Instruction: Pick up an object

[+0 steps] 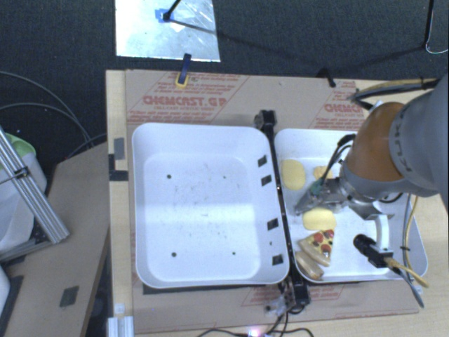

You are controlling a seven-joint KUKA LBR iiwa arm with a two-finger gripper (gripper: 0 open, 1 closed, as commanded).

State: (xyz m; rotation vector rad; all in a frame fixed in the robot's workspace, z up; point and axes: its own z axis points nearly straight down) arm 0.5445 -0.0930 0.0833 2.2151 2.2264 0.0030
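A grey arm with an orange band reaches into the right bin (pixel 414 255), its hand (pixel 313 199) lowered among the toy food near the divider between the two bins. It looks like the approach stage of a pick: the hand sits between a pale yellow piece (pixel 294 174) above it and a second yellow piece (pixel 319 219) just below, with a pizza slice (pixel 318 248) further toward the bin's near edge. From here I cannot tell how the hand is set, and nothing appears lifted. Next, it probably needs to settle over one piece and close. The left bin (pixel 151 258) sits alongside.
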